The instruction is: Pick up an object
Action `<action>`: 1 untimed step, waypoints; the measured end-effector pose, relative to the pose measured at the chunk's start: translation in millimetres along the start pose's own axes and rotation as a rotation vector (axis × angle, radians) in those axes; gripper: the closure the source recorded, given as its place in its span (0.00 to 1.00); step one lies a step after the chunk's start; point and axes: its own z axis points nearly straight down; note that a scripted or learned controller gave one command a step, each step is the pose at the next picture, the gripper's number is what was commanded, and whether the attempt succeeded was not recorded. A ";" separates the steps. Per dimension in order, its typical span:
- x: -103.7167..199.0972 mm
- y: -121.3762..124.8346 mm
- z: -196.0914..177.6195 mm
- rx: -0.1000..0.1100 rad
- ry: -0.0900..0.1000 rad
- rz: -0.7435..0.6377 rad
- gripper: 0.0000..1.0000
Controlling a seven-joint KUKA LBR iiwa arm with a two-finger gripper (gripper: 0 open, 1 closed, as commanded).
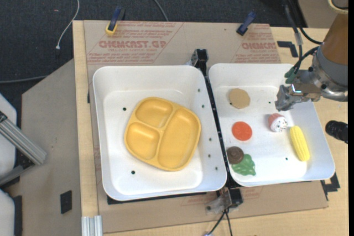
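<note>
Pink-and-white toy — lying in right bin, just below the gripper; nothing is seen lifted. Pincer state cannot be told — grasp and lift are judged outstanding.

In the right bin, open floor runs down the middle between the tan disc and orange-red disc on one side and the corn cob and pink-and-white ball on the other. The brown piece and green leafy toy crowd its near left corner. In the left bin, the yellow divided plate takes the centre, leaving only a margin along the walls.
</note>
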 end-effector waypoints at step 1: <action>58.3 22.8 13.9 0.006 0.003 -0.005 1.00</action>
